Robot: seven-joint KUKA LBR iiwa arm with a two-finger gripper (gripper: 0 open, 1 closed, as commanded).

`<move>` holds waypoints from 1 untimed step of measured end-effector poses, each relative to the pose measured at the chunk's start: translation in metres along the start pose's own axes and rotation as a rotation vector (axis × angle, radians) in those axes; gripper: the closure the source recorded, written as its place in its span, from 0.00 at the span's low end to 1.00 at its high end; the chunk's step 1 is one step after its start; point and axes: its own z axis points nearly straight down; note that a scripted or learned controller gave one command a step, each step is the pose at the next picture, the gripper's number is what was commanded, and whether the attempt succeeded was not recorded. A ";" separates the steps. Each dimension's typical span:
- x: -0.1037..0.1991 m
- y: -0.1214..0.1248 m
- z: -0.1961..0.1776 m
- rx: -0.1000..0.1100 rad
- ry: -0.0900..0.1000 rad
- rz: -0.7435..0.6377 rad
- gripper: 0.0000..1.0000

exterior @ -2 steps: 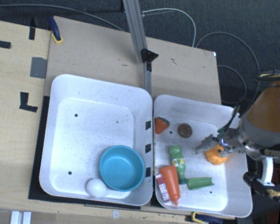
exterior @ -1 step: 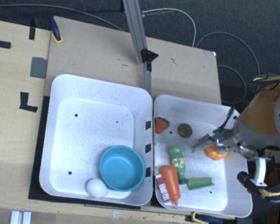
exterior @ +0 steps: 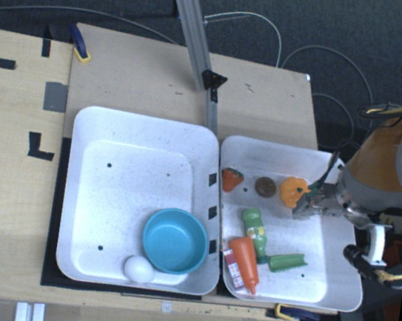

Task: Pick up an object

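Note:
My gripper (exterior: 305,204) reaches into the right bin (exterior: 331,288) from the right, low by its far side. It sits right against an orange toy (exterior: 292,190), touching or overlapping that toy's right edge. Left of the orange toy lie a brown round piece (exterior: 265,186) and a red strawberry-like toy (exterior: 231,178). Nearer the front are a green bottle (exterior: 253,227), an orange carrot (exterior: 244,255), a dark green pickle (exterior: 287,262) and a red packet (exterior: 235,271) partly under the carrot.
The left bin (exterior: 114,143) holds a blue bowl (exterior: 174,239) and a white ball (exterior: 138,268) at its front. A grey pole (exterior: 194,32) slants in from the top toward the gap between the bins. Cables (exterior: 279,37) lie behind the bench.

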 end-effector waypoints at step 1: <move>-0.005 0.004 -0.043 0.024 0.011 0.002 1.00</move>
